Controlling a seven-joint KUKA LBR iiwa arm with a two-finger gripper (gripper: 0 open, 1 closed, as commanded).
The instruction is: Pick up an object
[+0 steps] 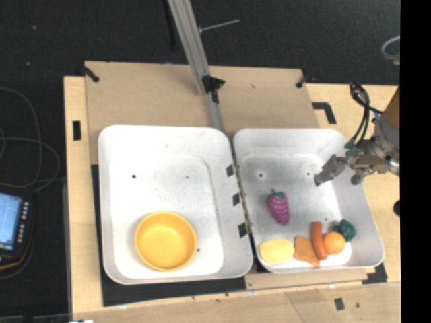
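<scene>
While a yellow bowl [166,240] sits left, toy foods [279,207] fill right.

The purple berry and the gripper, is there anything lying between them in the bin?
No. In the camera view, only bare white bin floor lies between the purple berry and the gripper.

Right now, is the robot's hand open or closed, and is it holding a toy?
Hand: above the right bin, nothing seen in it; open or closed cannot be told.
</scene>
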